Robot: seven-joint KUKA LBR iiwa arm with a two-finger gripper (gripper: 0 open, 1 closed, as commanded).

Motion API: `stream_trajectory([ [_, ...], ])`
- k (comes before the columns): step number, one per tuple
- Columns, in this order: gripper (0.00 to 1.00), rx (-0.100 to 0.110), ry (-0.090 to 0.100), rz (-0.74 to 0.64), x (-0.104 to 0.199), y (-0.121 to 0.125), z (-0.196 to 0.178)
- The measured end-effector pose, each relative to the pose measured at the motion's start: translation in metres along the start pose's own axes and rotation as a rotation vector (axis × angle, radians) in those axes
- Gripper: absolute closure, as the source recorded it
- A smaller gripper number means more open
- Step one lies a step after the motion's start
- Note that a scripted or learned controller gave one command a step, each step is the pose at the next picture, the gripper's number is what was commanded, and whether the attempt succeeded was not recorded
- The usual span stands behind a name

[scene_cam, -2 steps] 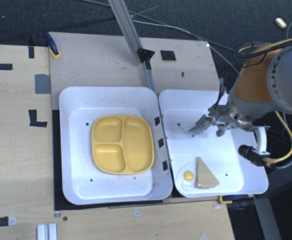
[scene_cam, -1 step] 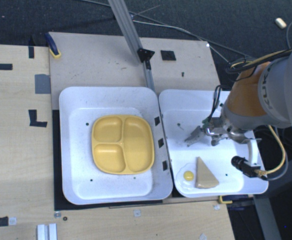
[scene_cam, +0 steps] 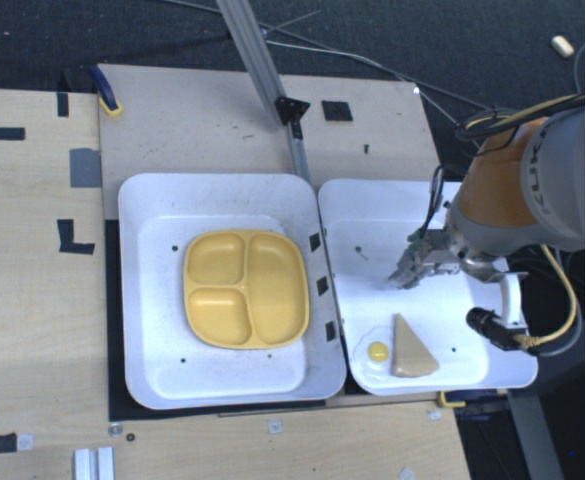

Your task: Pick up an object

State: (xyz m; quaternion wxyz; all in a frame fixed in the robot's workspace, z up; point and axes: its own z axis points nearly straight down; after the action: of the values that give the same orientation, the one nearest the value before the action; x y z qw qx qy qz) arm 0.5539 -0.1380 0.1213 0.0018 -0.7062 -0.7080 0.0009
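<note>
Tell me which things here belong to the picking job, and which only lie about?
Job:
- hand, over the right bin
- tan wedge
- small yellow ball
- yellow divided plate in the left bin

Lying about:
- blue-and-yellow clamp
- slanted metal pole

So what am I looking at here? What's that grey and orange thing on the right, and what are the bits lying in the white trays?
This is one picture from a camera fixed above a workbench, looking down at a slant. The grey machine with the orange band is a robot arm reaching in from the right. At its end is a two-finger gripper, its tool for picking things up.

On the bench sit two shallow white bins side by side. The left bin holds a yellow plastic plate with three compartments. The right bin holds a tan wedge-shaped piece and, just left of it, a small yellow round object, both near the front edge.

The gripper hangs over the middle of the right bin, apart from both small pieces. I see nothing between its fingers.
</note>
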Motion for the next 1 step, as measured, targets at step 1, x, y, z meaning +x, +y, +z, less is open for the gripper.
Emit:
stream_trajectory([
  [1,1.0,-0.006,-0.001,0.001,0.0079,-0.0045,-0.0467],
])
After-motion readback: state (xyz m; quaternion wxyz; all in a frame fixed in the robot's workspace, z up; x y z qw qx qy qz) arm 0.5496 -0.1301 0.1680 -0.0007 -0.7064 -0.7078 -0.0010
